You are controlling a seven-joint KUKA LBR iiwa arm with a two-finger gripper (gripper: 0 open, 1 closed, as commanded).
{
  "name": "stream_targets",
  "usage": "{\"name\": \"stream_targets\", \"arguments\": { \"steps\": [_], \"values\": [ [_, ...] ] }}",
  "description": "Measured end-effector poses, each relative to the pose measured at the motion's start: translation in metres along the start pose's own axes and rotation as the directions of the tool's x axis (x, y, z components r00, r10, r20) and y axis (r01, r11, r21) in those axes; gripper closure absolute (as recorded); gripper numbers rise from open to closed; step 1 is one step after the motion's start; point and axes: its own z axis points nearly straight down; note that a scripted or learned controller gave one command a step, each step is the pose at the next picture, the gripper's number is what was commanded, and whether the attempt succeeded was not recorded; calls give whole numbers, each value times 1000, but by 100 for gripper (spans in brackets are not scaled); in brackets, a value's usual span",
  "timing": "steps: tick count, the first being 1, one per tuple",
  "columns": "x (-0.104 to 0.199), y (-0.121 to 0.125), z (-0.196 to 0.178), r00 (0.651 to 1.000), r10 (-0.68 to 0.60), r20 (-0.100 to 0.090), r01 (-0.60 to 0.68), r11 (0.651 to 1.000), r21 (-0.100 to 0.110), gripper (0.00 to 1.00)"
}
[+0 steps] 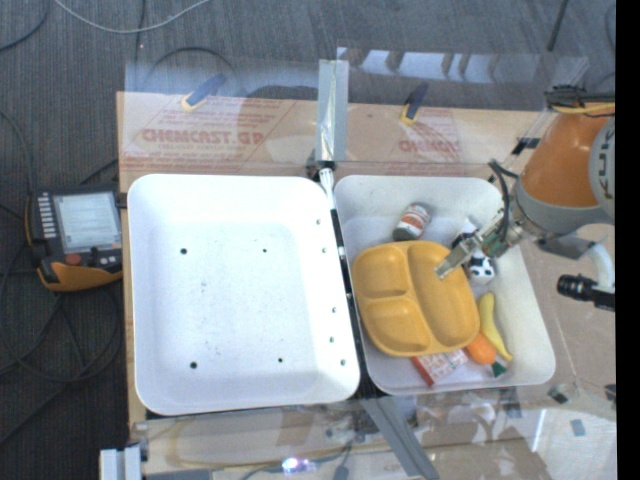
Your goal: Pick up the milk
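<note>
The milk [482,269] looks like a small white carton with black spots. It lies in the right bin [520,298], just off the right edge of a yellow divided plate [415,303]. My gripper [455,258] reaches in from the right and hangs low over the plate's upper right corner. It is right beside the milk, on its upper left, and partly covers it. I see nothing held in the gripper.
A small brown bottle [411,221] lies above the plate. A banana [493,325], an orange carrot [483,351] and a red-and-white packet [440,368] crowd the right bin's lower right. The left bin [235,288] lies alongside, to the left.
</note>
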Motion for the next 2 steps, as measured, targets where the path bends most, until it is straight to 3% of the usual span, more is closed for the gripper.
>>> {"name": "stream_targets", "arguments": {
  "steps": [1, 2],
  "values": [
    [-20, 9, 11, 999, -52, 4, 52, 999, -8, 0],
    [-24, 15, -6, 998, -56, 17, 57, 998, -20, 100]
  ]
}}
